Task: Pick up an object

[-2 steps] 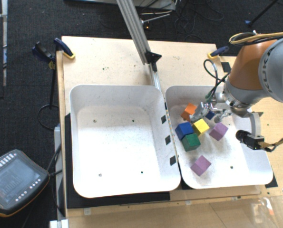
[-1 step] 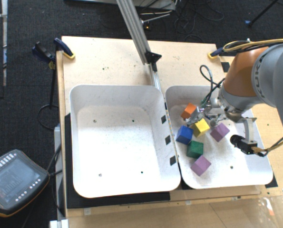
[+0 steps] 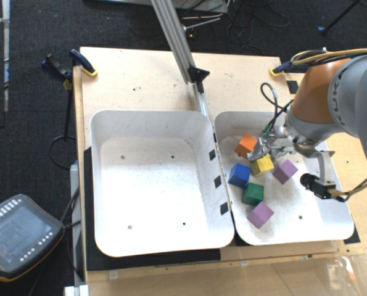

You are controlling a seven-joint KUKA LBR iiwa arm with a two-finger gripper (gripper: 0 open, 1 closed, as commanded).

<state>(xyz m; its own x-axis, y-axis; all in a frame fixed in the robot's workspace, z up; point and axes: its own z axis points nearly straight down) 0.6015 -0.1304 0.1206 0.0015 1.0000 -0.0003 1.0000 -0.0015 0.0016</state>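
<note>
The arm reaches in from the right of the frame, its end effector (image 3: 264, 153) low over the right bin (image 3: 331, 227), just above a yellow cube (image 3: 263, 164). Whether it is wide, narrow or holding the cube cannot be told. Around that cube lie an orange cube (image 3: 247, 145) at upper left, a blue cube (image 3: 239, 174) at left, a green cube (image 3: 253, 193) below, and two purple cubes (image 3: 284, 171) (image 3: 260, 214). The left bin (image 3: 109, 128) sits beside it on the desk (image 3: 140, 79).
</note>
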